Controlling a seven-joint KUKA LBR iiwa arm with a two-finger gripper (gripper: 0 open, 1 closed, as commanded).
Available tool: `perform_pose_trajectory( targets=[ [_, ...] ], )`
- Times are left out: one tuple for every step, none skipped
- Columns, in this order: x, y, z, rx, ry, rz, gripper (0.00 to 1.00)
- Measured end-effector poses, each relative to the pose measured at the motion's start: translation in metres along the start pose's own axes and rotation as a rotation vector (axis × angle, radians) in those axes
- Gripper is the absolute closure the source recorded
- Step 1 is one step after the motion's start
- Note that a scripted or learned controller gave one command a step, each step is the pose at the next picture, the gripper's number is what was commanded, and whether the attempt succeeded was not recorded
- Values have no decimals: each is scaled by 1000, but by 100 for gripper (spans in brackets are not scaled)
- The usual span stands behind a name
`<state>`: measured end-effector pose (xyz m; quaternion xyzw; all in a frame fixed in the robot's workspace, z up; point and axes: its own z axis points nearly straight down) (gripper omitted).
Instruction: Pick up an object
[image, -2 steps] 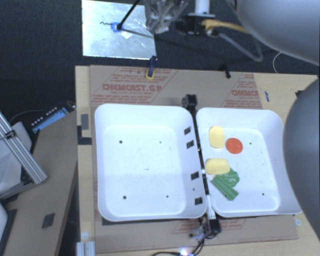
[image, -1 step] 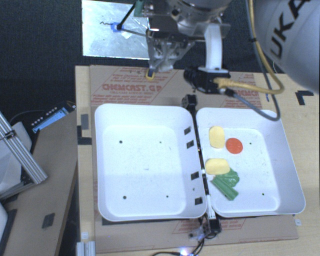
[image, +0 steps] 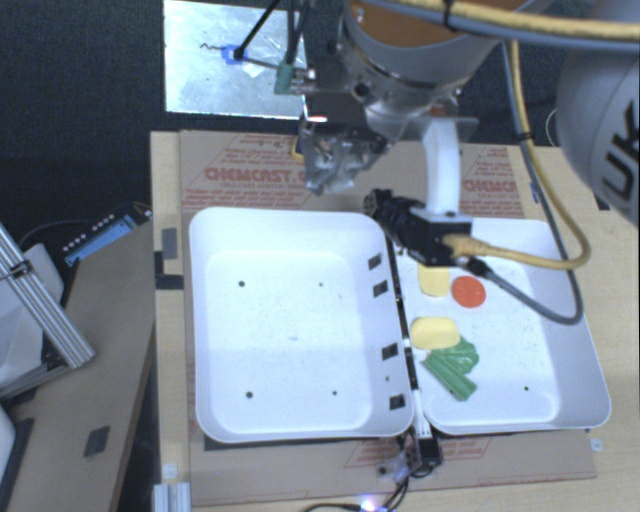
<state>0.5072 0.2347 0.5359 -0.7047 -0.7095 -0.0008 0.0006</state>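
My gripper (image: 333, 168) hangs above the cardboard just behind the back rim of the left bin (image: 203, 300), blurred and seen from above. The right bin (image: 575, 345) holds a small pale yellow piece (image: 433, 282), an orange-red disc (image: 469, 292), a rounded yellow block (image: 435, 332) and a green object (image: 452, 367), all grouped near its left wall. The gripper is well away from these, up and to the left of them. I see nothing hanging under it.
A black connector (image: 412, 228) with a yellow cable (image: 520, 260) and a grey hose (image: 540, 305) drapes over the right bin's back left corner. A divider with black clips (image: 392, 310) separates the bins. An aluminium rail (image: 40, 305) lies at the left.
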Motion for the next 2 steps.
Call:
perform_pose_trajectory(
  targets=[
    [-1,-22,1,0,-1,2,100],
    [0,-21,1,0,-1,1,100]
  ],
)
